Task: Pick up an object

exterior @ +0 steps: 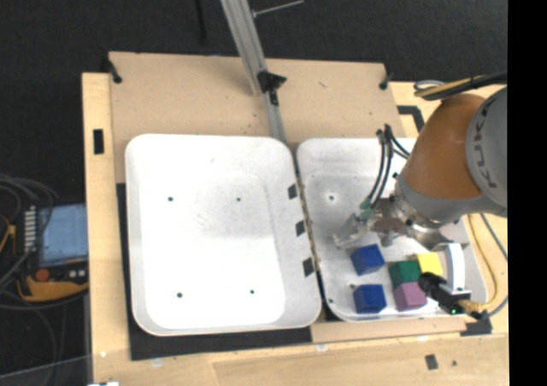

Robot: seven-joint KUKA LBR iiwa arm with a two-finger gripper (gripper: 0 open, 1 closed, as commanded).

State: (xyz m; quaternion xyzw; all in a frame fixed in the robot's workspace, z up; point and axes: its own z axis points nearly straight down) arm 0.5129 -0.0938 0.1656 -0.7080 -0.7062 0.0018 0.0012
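Observation:
The right bin [338,166] holds several small blocks at its near end: a blue block [368,258], a second blue block [369,297], a green block [404,272], a yellow block [430,265] and a purple block [411,295]. My gripper [361,229] hangs low over the middle of this bin, just above and a little left of the upper blue block. The grey wrist and orange band rise from it toward the right. I see nothing held in the gripper.
The left bin [214,231] lies beside the right one, and a row of black clips [302,226] sits along their shared edge. A slanted metal pole [248,38] rises behind the bins. Cables [386,162] hang off the wrist.

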